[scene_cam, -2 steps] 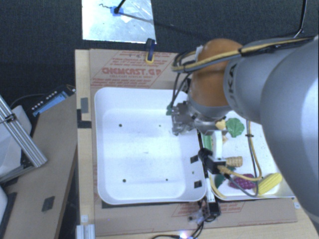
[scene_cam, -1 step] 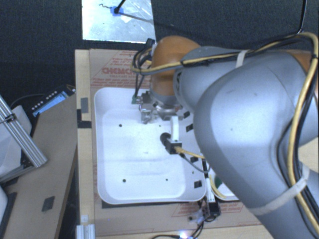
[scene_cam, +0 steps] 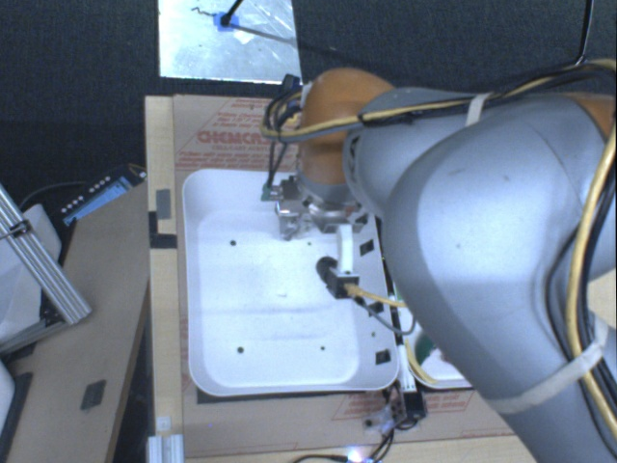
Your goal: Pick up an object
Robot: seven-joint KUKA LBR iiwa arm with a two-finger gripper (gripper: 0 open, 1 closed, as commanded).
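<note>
My gripper (scene_cam: 289, 222) hangs under the orange wrist band (scene_cam: 333, 104), over the far edge of the left white bin (scene_cam: 222, 355). It is low, close to the bin floor near the back wall. I see no object between or beside it. A black connector with cables (scene_cam: 333, 278) juts from the arm over the bin's right side. The big grey arm body (scene_cam: 482, 239) hides the area to the right.
The right bin (scene_cam: 442, 367) is almost wholly covered by the arm, with just a sliver in sight. Both bins rest on a cardboard sheet (scene_cam: 222, 133). An aluminium frame (scene_cam: 43, 268) stands at the left and a shiny sheet (scene_cam: 227, 27) lies at the back.
</note>
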